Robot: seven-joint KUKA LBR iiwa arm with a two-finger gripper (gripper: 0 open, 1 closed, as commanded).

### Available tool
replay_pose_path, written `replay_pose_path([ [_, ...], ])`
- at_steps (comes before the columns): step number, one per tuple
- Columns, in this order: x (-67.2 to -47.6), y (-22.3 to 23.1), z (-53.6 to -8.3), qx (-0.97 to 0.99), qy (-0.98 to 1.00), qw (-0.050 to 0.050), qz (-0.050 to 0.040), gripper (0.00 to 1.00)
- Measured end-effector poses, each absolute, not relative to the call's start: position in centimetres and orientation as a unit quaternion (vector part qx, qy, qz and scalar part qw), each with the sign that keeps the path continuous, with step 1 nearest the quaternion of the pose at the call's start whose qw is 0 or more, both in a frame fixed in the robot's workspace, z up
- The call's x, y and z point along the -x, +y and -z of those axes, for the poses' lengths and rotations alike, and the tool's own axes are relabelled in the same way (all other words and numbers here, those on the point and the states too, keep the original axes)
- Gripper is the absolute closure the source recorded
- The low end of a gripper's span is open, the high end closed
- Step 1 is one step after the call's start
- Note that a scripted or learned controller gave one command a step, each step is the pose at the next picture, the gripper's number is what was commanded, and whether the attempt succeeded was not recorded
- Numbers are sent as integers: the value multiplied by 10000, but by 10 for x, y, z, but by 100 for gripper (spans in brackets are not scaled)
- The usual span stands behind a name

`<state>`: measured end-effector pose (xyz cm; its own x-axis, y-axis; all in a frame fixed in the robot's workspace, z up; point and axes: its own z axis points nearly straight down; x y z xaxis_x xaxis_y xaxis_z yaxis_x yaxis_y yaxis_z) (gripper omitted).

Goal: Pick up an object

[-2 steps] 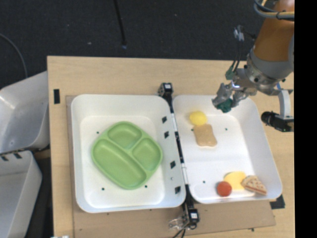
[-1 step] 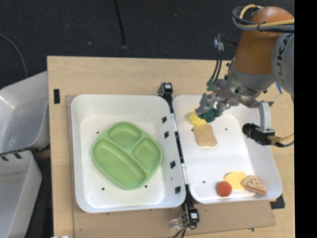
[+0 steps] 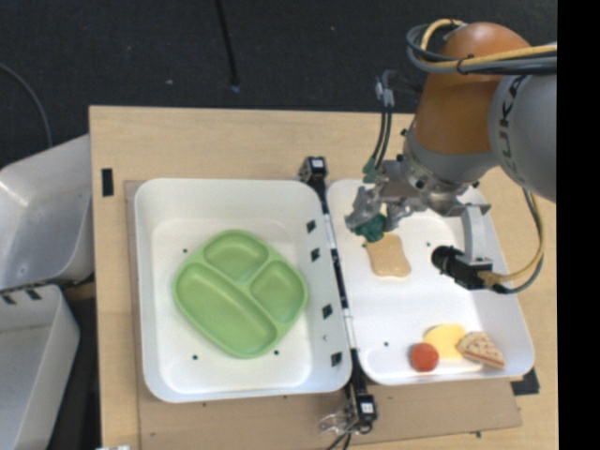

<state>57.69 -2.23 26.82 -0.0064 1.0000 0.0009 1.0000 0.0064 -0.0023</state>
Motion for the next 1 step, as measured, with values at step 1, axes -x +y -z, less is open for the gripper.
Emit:
replay_pose_path([
  [1,-562,20,-262,7047,-7095,14,-8,100],
])
